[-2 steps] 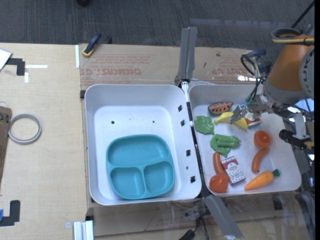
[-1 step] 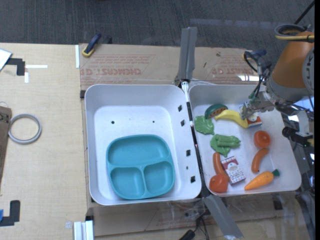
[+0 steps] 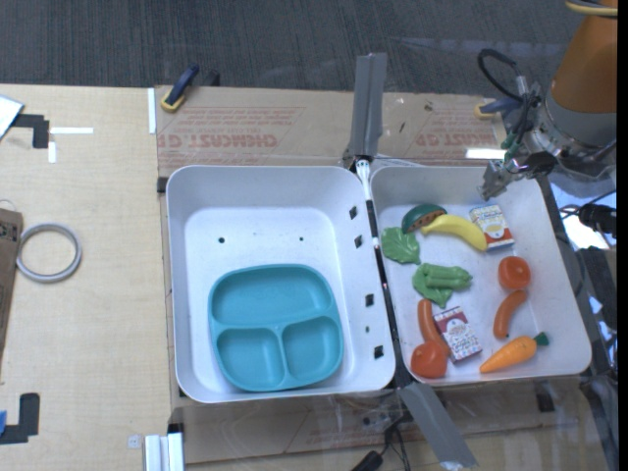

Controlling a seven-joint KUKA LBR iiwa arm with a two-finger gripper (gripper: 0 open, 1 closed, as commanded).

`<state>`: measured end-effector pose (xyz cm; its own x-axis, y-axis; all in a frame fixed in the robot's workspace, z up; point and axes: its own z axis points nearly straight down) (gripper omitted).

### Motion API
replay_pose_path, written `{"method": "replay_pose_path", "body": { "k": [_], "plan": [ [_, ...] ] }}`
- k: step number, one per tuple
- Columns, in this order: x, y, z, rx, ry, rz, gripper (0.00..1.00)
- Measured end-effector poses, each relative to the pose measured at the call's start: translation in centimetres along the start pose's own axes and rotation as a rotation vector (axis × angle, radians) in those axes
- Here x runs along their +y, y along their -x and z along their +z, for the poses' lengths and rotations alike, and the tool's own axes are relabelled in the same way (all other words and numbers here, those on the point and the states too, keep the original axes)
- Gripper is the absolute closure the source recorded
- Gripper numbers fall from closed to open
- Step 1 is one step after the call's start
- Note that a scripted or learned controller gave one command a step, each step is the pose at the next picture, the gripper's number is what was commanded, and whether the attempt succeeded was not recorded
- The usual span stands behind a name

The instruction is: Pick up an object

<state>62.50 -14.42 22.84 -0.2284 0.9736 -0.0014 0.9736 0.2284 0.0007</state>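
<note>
The right bin [image 3: 559, 263] holds several toy foods. A yellow banana [image 3: 455, 229] lies near its back, beside a small red-and-white carton [image 3: 491, 225] and a dark green and red piece [image 3: 423, 214]. Further forward are two green leafy pieces [image 3: 400, 245] [image 3: 442, 281], a red tomato [image 3: 513, 273], an orange sausage [image 3: 508, 312], a carrot [image 3: 510, 353], a red carton [image 3: 459, 335] and a red pepper [image 3: 427, 341]. My gripper [image 3: 495, 181] hangs over the bin's back right corner, just above and behind the small carton, with nothing visibly in it.
The left bin [image 3: 196, 214] contains a teal divided plate [image 3: 278, 327]. A tape roll [image 3: 44, 251] lies on the bench at far left. A blue-and-yellow clamp [image 3: 181, 86] sits behind the left bin. Cables [image 3: 505, 77] trail behind the right bin near the arm.
</note>
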Motion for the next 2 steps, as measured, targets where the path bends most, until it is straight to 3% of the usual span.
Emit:
{"method": "replay_pose_path", "body": {
  "k": [1,2],
  "plan": [
    [-0.01,0.01,0.02,0.0,0.0,0.0,0.0],
    [0.05,0.04,-0.89,-0.001,0.001,-0.001,1.0]
  ]
}}
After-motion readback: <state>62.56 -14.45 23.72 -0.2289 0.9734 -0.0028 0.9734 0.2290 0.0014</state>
